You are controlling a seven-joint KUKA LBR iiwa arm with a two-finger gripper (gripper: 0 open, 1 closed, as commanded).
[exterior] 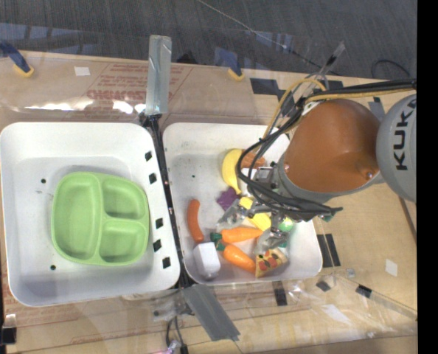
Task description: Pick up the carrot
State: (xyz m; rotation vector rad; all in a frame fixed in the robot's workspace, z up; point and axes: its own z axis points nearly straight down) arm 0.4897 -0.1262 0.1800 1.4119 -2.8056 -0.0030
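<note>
- Nearest the front rim of the right bin (176, 198), a white block (207, 259) is lying beside a carrot (238, 257) and a pizza-slice toy (271, 259);
- just beyond, a second carrot (242, 234) is resting at the gripper (267, 216), whose grip I cannot tell; an orange sausage (195, 220) is lying to the left;
- farther back, a yellow banana (232, 168) is sitting beneath the arm (337, 150);
- over on the left, a green divided plate (99, 216) is sitting in the left bin (20, 168).
</note>
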